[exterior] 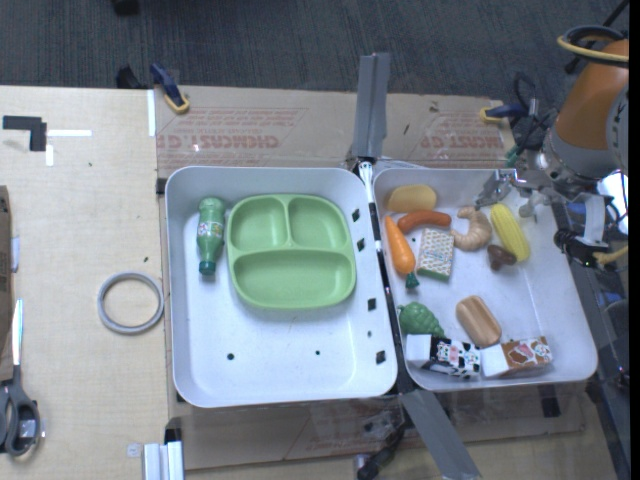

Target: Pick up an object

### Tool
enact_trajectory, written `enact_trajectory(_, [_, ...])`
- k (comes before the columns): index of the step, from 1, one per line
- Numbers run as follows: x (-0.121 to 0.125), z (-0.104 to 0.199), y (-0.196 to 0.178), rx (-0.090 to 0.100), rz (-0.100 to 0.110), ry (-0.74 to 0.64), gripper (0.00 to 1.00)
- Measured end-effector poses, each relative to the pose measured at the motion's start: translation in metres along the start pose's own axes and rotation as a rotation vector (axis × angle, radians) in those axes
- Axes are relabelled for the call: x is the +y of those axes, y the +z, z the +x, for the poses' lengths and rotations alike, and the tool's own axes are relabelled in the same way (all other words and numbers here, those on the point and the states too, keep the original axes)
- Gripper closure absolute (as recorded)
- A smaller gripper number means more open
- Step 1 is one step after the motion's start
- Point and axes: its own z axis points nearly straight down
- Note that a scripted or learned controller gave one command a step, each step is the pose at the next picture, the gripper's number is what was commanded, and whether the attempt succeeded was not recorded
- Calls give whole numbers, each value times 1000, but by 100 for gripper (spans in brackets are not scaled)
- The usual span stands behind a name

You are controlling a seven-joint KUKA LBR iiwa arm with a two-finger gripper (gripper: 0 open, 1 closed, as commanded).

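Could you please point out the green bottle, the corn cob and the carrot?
Green bottle [209, 234]: camera view, on its labelled body.
Corn cob [510, 230]: camera view, middle of the yellow cob.
Carrot [400, 249]: camera view, middle of its orange root.

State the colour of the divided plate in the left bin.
Light green; the plate shows best in the camera view.

Dark carpet floor [300, 18] behind a pale wooden bench [80, 228].
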Motion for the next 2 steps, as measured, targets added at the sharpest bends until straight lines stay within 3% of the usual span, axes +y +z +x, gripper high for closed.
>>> enact_trajectory(1, [-6, 3, 8, 5, 12, 72, 0])
enact_trajectory(2, [-27, 1, 8, -1, 12, 46, 0])
